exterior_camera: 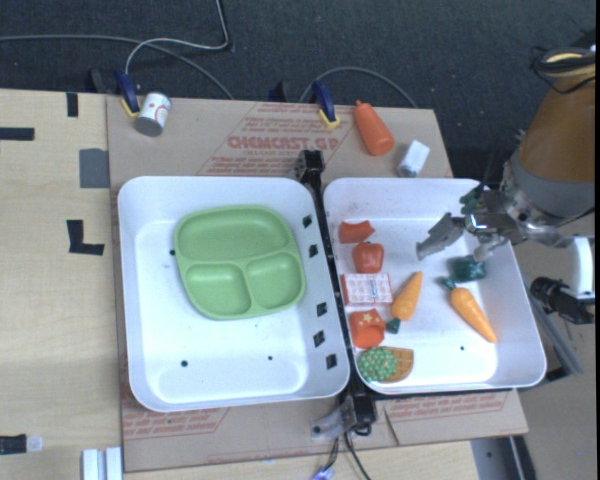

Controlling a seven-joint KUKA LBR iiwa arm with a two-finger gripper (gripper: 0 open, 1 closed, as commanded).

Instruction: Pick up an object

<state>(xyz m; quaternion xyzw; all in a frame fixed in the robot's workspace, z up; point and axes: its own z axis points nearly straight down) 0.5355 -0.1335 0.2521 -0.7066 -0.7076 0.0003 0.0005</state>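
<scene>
Not far along, by my read: nothing picked up yet. The gripper [450, 236] hangs over the right bin [500, 373], arm reaching in from the right. The jaws look spread apart w/ nothing between them; 1 finger shows as a grey wedge pointing down-left, the other is harder to make out against the wrist.

Candidates, relative to the jaws:
- Carrot w/ green top [470, 306]: just below and a bit to the right, green end closest. Nearest thing to the jaws, not touching as far as I can tell.
- 2nd, smaller carrot [408, 295]: below-left, near.
- Red pieces [361, 245], approx 2 of them: off to the left, along the bin's inner wall.
- Small red-and-white packet [367, 288]: left and lower.
- Red pepper-like piece [366, 326] and a green bunch on a tan slice [384, 363]: well below-left, near the bin's front corner.

The left bin [145, 368] holds a green divided plate [240, 260], well apart from the jaws, across the divider.

Done: arm is over the stocked bin, jaws open. Left: choose 1 item, come down, close, lift. The carrot w/ green top looks like the easiest target from here, though the jaws' height above the bin floor can't be told from this angle.
</scene>
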